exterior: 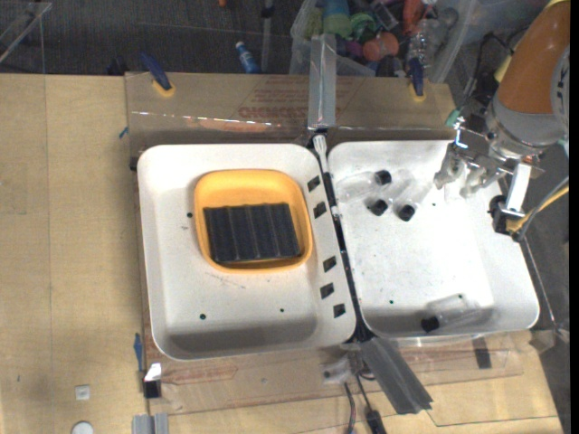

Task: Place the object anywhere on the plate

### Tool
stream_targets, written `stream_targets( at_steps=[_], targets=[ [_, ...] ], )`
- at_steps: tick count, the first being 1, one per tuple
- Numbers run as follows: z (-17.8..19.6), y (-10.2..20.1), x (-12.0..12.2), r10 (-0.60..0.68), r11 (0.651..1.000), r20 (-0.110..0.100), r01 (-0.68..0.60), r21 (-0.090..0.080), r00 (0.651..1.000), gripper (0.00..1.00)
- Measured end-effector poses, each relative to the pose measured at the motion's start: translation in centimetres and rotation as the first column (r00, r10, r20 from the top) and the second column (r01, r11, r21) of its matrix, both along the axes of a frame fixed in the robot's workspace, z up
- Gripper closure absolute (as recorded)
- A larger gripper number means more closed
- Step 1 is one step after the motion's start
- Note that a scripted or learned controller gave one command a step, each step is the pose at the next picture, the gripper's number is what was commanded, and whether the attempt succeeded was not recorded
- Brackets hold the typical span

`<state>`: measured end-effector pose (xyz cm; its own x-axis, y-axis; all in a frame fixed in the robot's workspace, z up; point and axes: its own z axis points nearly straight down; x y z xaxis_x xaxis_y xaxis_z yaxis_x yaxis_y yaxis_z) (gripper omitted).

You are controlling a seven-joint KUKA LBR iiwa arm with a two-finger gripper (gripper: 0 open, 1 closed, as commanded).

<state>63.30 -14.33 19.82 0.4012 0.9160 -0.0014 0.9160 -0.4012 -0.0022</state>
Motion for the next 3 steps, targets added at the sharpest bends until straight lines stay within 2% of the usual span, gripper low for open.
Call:
stream_targets(
  at_steps=[1, 2, 3],
  targets=[
    [1.0, -0.2, 3.4, 0.056, 0.998, 0.003, -0.056, -0.001, 0.998, 1.0],
    [5.8, -2.5, 3.4, 0.04, 0.999, 0.003, -0.04, 0.0, 0.999, 1.0],
    [7.6, -3.5, 3.4, 0.054, 0.999, 0.004, -0.054, -0.001, 0.999, 1.0]
  ],
)
